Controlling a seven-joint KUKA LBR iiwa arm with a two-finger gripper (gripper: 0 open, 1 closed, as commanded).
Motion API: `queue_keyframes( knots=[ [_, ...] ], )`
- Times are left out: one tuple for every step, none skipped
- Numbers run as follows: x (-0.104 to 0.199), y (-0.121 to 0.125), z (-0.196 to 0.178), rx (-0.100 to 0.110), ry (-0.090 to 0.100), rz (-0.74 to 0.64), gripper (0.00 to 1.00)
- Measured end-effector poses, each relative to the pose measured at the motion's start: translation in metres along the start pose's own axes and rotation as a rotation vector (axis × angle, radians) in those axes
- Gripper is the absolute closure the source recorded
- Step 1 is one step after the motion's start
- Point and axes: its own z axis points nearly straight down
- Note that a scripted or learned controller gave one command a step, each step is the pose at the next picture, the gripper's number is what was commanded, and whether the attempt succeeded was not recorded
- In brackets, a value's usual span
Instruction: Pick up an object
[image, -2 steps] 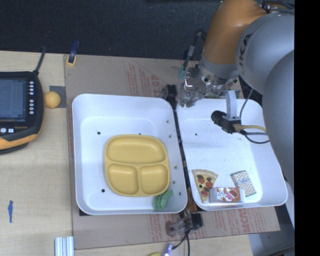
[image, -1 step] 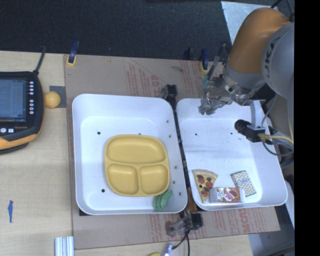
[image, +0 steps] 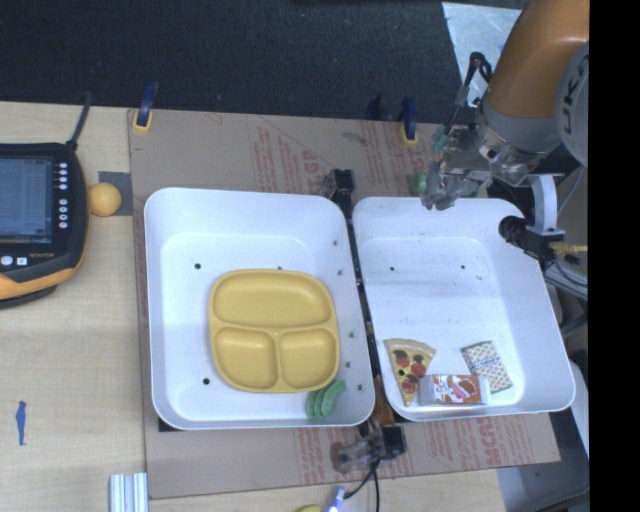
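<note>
gripper (image: 441, 197): over far edge of right white bin (image: 520, 300), jaw state cannot tell | targets: flat pizza-slice toy (image: 409, 364), red-white packet (image: 452, 389), patterned packet (image: 488, 366) at bin's near edge | all lie toward near side from gripper

A grey-and-orange arm (image: 535, 70) reaches in over the far edge of the right bin (image: 455, 260), its gripper (image: 440, 195) hanging above the rim. Along that bin's near edge lie a pizza slice (image: 409, 366), a red-and-white packet (image: 453, 390) and a patterned packet (image: 487, 366). The left bin (image: 180, 230) holds a yellow divided plate (image: 272, 329), with a green toy (image: 324, 401) by the near right corner. A teach pendant (image: 35, 220) rests at the bench's left edge.
</note>
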Motion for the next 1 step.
queue_keyframes(
  knots=[
    [-0.0798, -0.0112, 0.0956, 0.004, -0.002, 0.000, 1.00]
  ],
)
